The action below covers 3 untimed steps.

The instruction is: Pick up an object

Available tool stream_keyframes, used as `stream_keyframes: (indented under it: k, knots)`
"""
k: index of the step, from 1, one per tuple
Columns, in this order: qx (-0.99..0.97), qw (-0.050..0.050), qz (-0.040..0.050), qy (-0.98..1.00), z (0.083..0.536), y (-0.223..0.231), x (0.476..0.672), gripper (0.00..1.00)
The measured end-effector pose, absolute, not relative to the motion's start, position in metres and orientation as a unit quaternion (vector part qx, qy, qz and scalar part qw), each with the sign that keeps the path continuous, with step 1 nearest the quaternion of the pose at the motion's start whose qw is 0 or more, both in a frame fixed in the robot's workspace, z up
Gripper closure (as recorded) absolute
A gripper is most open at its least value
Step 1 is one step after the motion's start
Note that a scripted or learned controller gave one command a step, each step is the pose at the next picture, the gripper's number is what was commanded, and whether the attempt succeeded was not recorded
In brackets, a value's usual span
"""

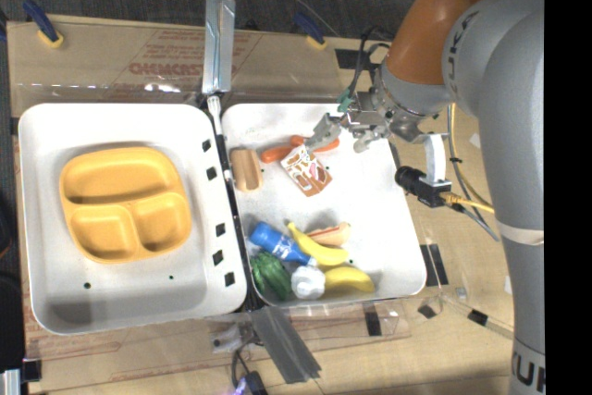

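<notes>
My gripper (pixel 344 137) hangs over the back of the right bin (pixel 393 208), open, with nothing between its fingers. Its left finger (pixel 326 132) is just above and to the right of an orange carrot (pixel 280 151) and a red-and-white snack packet (pixel 307 171). A tan wooden cylinder (pixel 245 168) lies by the bin's left wall. At the bin's front lie a blue bottle (pixel 276 240), a banana (pixel 319 245), a green vegetable (pixel 269 274) and a yellow piece (pixel 350 280), packed close together.
The left bin (pixel 55 291) holds a yellow divided tray (pixel 125 202). A metal divider post (pixel 218 42) stands between the bins at the back. A black cable fitting (pixel 421 185) hangs off the arm over the right bin's right rim.
</notes>
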<state>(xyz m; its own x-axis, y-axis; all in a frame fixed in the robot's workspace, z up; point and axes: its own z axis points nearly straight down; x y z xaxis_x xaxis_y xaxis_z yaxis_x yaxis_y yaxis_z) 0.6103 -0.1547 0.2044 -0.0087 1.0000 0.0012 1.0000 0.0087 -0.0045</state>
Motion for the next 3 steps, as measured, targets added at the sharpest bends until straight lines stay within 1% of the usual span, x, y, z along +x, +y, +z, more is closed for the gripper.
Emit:
stream_keyframes:
  k: [1, 2, 3]
  knots:
    - [-0.680, -0.005, -0.0030, -0.734, 0.099, -0.144, 0.655, 0.00]
    - [-0.620, -0.005, 0.0029, -0.785, 0.095, -0.120, 0.590, 0.00]
    - [-0.654, 0.000, 0.0007, -0.756, 0.092, -0.148, 0.625, 0.00]
